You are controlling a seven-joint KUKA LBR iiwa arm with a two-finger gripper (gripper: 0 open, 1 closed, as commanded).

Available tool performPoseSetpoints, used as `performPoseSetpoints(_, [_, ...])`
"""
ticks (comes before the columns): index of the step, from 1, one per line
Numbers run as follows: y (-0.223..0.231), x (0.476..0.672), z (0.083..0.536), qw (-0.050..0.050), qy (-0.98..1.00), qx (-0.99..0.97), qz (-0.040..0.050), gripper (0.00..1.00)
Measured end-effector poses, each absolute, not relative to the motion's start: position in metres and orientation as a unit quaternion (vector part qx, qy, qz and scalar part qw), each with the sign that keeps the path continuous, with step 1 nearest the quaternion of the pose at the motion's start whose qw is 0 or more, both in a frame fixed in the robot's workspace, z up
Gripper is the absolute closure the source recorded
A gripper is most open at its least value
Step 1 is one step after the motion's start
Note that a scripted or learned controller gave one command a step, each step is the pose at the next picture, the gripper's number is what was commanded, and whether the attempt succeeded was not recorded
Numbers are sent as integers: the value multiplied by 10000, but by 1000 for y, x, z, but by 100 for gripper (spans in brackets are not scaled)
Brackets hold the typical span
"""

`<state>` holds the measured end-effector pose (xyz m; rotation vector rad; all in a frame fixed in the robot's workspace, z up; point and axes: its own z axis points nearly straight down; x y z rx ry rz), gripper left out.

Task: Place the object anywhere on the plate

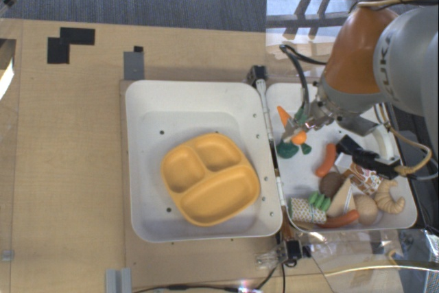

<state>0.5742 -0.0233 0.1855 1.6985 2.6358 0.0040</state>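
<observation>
camera view, looking down at a slant: yellow plate (210, 178) with three compartments sits in the left bin (147, 120), a little toward that bin's near side, nothing on it. all places below are taken from the plate. the right bin (295, 178) lies beside it to the right, across the divider between the two bins. the grey arm (398, 51) with its orange band comes in from the upper right of the plate and bends down over the right bin. the gripper (300, 128) is low over the far-left part of that bin, up and to the right of the plate, well apart from it. an orange carrot-like piece (282, 114) lies just beside the gripper, and a small orange and green toy (295, 144) lies just beneath it, toward the plate side. too small and blurred to tell whether the gripper has either one or how it is set. further right of the plate, in the near corner of the right bin, a heap of toy food (350, 199): a croissant (392, 199), a brown round piece, green bits, an orange sausage shape.
</observation>
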Motion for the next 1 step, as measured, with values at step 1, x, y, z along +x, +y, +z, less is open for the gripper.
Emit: performPoseSetpoints(1, [-23,574,186,31,8405,5418,13,0])
